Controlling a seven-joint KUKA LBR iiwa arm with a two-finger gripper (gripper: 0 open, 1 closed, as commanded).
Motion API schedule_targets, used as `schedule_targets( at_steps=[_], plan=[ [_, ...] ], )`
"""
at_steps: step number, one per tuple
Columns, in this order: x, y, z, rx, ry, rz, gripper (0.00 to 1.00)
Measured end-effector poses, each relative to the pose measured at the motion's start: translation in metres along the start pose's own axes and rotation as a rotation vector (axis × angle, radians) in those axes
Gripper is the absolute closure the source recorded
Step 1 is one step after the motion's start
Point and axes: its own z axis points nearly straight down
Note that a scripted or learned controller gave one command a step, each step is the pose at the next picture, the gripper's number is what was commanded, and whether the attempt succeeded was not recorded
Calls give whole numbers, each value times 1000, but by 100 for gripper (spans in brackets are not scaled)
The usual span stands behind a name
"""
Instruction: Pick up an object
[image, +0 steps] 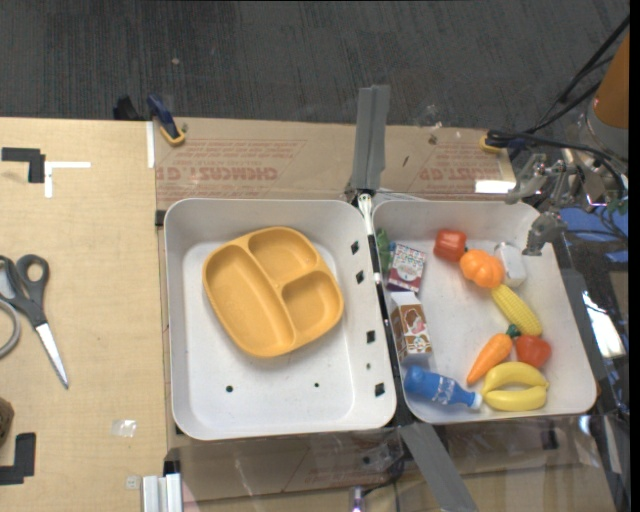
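The gripper (541, 232) is poised over the far right corner of the right bin (574, 318). Whether it is spread or closed cannot be told, and nothing is seen held in it. The toy food is heaped in this bin, within the arm's reach. A white object (513, 265) and an orange toy fruit (482, 269) lie just beside the gripper, with the corn cob (517, 309) nearer the camera. These are judged the likeliest targets. The divided yellow plate (273, 290) is set well apart, in the left bin (178, 330).

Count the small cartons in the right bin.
2. One carton lies near the bin's upper left by the divider; the other carton lies just below it, above the blue bottle.
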Motion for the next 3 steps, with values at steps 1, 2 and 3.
schedule_targets(
  at_steps=[1, 2, 3],
  plan=[
    [7, -14, 131, 1, -2, -74, 0],
    [15, 7, 133, 0, 0, -62, 0],
    [39, 10, 133, -1, 1, -4, 0]
  ],
)
